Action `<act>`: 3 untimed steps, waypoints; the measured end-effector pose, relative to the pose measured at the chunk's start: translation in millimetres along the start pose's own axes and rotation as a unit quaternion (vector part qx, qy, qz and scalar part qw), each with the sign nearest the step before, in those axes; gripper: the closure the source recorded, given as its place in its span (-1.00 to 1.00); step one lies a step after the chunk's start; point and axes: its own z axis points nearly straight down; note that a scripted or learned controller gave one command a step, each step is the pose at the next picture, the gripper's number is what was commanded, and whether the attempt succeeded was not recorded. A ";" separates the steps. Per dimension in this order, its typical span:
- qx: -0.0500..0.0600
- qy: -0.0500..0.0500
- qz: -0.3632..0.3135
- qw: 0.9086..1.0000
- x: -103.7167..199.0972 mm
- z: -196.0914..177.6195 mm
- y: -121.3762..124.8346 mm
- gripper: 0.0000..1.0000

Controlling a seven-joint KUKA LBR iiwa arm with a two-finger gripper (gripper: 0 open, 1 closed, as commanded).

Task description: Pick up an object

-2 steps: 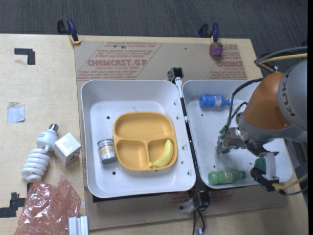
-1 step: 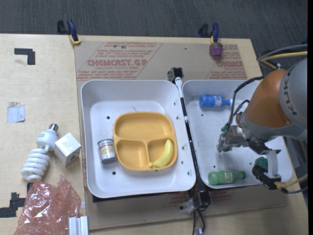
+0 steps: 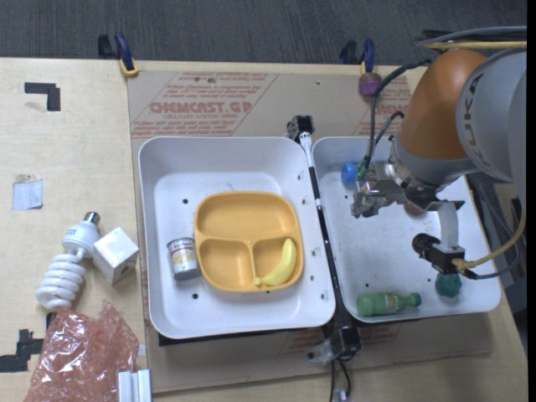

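Right bin (image 3: 477, 304): green bottle (image 3: 389, 303) lying along near wall; dark teal ball (image 3: 449, 284) at near right corner. Left bin (image 3: 243, 321): yellow divided tray (image 3: 247, 239) holding banana (image 3: 282, 265); small can (image 3: 182, 257) beside it. Gripper (image 3: 366, 199) over right bin's far half; finger state cannot be told.

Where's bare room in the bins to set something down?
Right bin: bare floor between gripper and green bottle. Left bin: the strip behind the yellow tray. Crowded: tray's left by the can, and the right bin's corner by the teal ball.
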 end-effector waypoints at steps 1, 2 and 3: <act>0.000 0.000 0.000 1.000 -0.1 0.0 -0.1 -1.00; 0.001 0.000 0.000 1.000 -62.3 59.7 27.2 -1.00; 0.000 0.000 0.000 1.000 -84.9 100.0 62.5 -1.00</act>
